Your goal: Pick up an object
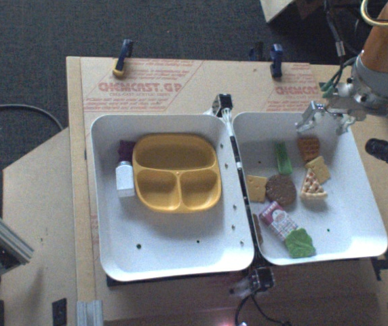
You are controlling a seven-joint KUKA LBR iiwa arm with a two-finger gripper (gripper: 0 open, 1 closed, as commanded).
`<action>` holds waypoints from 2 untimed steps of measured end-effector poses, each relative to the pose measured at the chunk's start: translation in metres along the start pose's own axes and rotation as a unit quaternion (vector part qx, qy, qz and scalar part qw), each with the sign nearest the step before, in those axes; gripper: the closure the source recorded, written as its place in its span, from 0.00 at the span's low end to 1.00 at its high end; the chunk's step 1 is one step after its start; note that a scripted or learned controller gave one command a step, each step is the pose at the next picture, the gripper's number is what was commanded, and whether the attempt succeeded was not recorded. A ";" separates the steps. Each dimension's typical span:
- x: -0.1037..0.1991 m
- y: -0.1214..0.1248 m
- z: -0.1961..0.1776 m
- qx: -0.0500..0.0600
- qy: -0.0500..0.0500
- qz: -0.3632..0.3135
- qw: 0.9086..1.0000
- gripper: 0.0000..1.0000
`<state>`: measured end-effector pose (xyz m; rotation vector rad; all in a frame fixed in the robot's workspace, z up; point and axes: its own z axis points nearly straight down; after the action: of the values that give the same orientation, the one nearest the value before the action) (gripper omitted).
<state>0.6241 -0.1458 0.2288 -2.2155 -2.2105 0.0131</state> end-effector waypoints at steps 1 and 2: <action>0.000 0.002 -0.008 -0.007 -0.001 -0.001 1.000 0.00; 0.009 -0.002 0.045 -0.004 0.000 -0.001 1.000 0.00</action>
<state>0.6214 -0.1367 0.1841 -2.2181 -2.2173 0.0048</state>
